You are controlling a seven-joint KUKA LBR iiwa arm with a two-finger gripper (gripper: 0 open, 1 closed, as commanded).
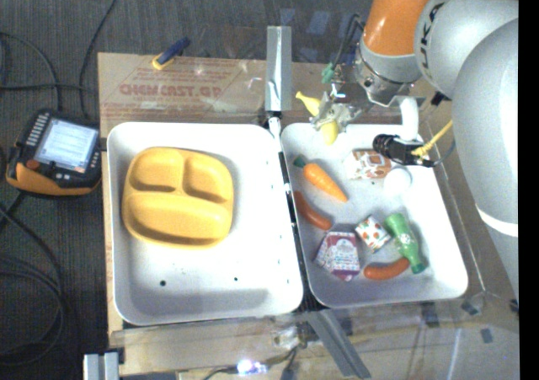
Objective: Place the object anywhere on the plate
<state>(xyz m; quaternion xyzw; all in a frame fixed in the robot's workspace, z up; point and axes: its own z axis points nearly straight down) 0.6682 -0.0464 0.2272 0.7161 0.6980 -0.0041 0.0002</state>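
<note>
The yellow plate (178, 195) sits flat in the left bin (202, 286), three-compartment side up, toward the bin's upper left. A small yellow object (328, 127), banana-looking, is right under the gripper (330, 113) at the right bin's top-left rim; can't tell if it's gripped.

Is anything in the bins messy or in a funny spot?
The toy food in the right bin lies jumbled, and the green bottle is tipped on its side. The yellow plate sits alone in the left bin, slightly crooked. Nothing looks spilled or broken.
</note>
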